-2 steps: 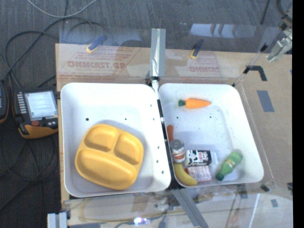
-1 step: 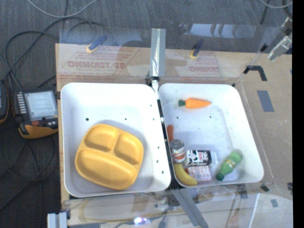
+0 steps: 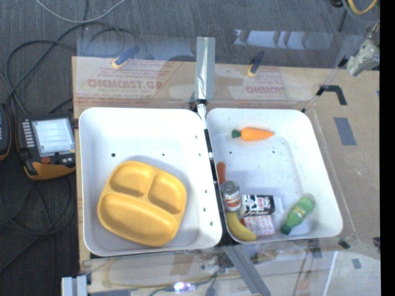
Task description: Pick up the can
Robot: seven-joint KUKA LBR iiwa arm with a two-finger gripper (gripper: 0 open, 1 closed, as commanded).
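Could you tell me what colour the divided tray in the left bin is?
Yellow, seen in the camera view: the tray.

Over in the left bin [image 3: 92,125], a yellow divided tray [image 3: 142,202] is sitting toward the front edge. In the right bin [image 3: 308,140], an orange toy carrot [image 3: 253,134] is lying near the back edge, while a banana [image 3: 239,227], a small black-and-white carton [image 3: 258,205] and a green bottle [image 3: 297,214] are crowding along the front edge.
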